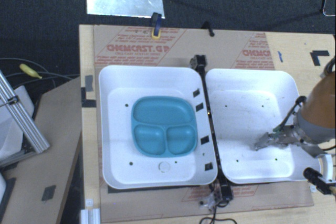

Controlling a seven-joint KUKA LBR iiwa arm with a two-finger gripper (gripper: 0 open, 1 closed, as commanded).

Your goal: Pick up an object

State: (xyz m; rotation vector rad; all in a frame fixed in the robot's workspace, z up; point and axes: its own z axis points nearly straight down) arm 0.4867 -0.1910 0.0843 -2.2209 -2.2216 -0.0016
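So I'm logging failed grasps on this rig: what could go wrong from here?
The gripper sits low in the right bin, while the blue divided plate lies in the left bin, so closing here likely grabs nothing. Crossing over, it may catch the clips on the bins' shared edge.

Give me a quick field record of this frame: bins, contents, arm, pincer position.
left bin: white, shallow, holds one item
item: blue divided plate, three compartments, lying flat near the bin's middle
right bin: white, shallow, dark specks on its floor
arm: enters from the right edge, over the right bin's right side
pincer: low over the right bin's floor, pointing left, nothing visible between its fingers
plate vs pincer: apart, in different bins
bench: brown board with red lettering under both bins
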